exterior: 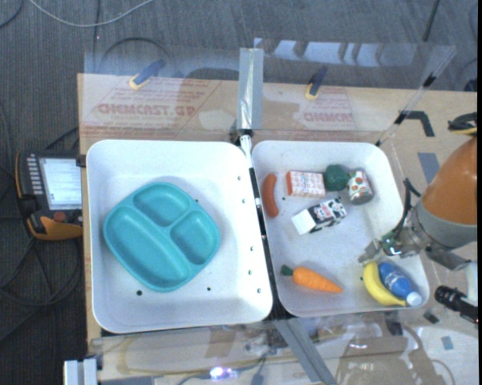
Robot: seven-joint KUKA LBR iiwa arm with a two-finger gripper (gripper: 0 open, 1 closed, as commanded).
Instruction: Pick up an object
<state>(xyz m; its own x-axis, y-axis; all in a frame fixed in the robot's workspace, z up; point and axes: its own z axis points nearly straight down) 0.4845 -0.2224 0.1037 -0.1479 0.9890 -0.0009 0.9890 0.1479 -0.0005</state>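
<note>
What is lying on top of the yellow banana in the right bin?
A small blue plastic bottle with a white cap lies across the yellow banana in the right white bin. The banana's left curve shows; the part beneath the bottle is hidden.

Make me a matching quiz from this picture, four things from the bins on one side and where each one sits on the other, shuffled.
Things:
1. teal divided plate
2. carrot
3. banana
4. hot dog

Places:
A. right bin, along its left wall
B. left bin, near the middle
C. right bin, lower right, touching a blue bottle
D. right bin, lower left part of the floor

Pairs: 1-B, 2-D, 3-C, 4-A
</note>
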